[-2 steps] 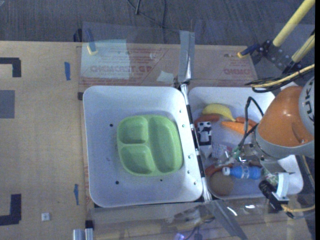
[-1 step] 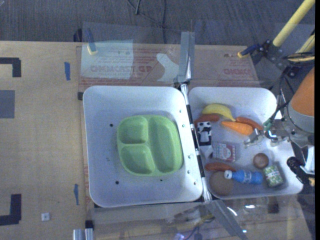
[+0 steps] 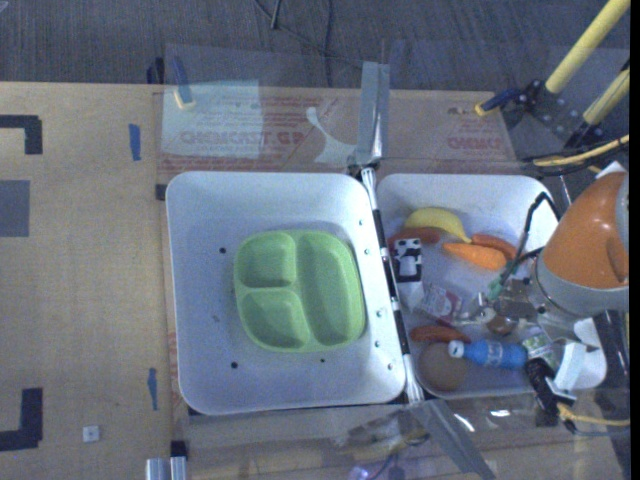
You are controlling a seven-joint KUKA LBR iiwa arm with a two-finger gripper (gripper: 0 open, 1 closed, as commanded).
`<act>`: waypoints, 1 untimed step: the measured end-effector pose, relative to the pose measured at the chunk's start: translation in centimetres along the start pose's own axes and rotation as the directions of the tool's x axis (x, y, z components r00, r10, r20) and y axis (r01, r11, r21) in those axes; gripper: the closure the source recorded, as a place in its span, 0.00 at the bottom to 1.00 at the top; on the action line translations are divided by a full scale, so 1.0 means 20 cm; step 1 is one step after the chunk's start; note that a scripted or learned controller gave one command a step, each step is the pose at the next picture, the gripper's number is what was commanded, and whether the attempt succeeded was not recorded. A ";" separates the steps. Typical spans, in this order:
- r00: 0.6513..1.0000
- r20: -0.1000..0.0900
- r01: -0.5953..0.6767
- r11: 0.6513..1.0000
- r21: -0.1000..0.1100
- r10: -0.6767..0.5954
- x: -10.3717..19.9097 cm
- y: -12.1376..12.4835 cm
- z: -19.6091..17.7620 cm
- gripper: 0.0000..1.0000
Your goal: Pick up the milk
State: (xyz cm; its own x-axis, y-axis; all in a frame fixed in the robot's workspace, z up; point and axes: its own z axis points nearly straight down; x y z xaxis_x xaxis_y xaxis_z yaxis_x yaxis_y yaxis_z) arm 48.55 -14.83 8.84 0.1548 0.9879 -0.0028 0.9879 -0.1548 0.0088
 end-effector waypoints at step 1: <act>1.000 -0.002 0.020 1.000 0.016 -0.020 -0.21 0.01 -1.05 0.00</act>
State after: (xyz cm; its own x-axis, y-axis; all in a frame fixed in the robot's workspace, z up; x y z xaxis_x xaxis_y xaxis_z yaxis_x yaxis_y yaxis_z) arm 47.94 -19.02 29.89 0.1352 0.9908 -0.0005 0.9908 -0.1352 -0.0074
